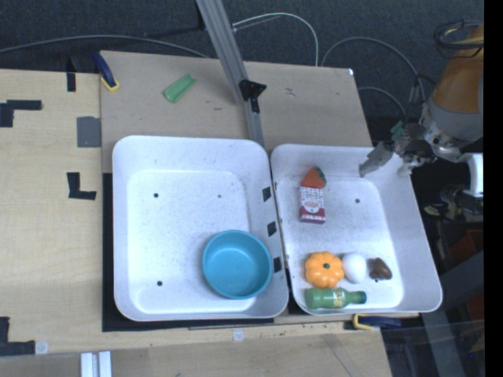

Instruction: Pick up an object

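The right bin (pixel 409 234) holds a red carton (pixel 313 204) with a red-orange strawberry-like piece (pixel 314 177) at its far end. Near the front edge lie an orange pumpkin (pixel 324 269), a white egg (pixel 355 267), a small brown piece (pixel 380 269) and a green bottle (pixel 334 298) on its side. A blue bowl (pixel 236 263) sits in the left bin (pixel 134 210). My gripper (pixel 391 163) hovers over the right bin's far right corner. It is open, with nothing between its fingers, well away from every object.
A slanted metal pole (pixel 226 42) crosses the bench behind the bins, with a black clamp (pixel 251 90) on it. A green block (pixel 178 87) and a blue-yellow clip (pixel 106 71) lie on the bench beyond the left bin. Cables loop at the back right.
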Controlling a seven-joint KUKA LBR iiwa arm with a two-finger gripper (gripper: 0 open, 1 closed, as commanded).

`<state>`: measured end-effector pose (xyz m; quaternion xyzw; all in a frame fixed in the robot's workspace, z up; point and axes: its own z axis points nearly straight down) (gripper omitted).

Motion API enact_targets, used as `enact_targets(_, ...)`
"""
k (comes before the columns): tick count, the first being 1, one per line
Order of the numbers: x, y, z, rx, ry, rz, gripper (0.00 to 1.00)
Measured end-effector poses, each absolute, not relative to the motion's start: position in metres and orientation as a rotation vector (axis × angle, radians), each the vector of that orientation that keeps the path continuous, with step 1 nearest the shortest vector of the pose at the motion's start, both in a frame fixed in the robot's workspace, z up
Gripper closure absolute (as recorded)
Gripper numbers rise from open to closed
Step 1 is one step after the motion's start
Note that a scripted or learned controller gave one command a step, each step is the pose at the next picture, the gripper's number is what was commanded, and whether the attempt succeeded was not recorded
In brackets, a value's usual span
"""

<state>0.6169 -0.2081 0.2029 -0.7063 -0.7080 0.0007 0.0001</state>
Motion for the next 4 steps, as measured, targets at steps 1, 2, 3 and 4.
enact_targets(1, 0.617, -0.208, 0.203, -2.219, -2.224, 0.003, 0.0)
enact_targets(2, 0.607, -0.203, 0.144, -2.215, -2.22, 0.007, 0.0)
enact_targets(3, 0.605, -0.202, 0.09, -2.215, -2.22, 0.007, 0.0)
enact_targets(4, 0.607, -0.202, 0.103, -2.216, -2.225, 0.004, 1.0)
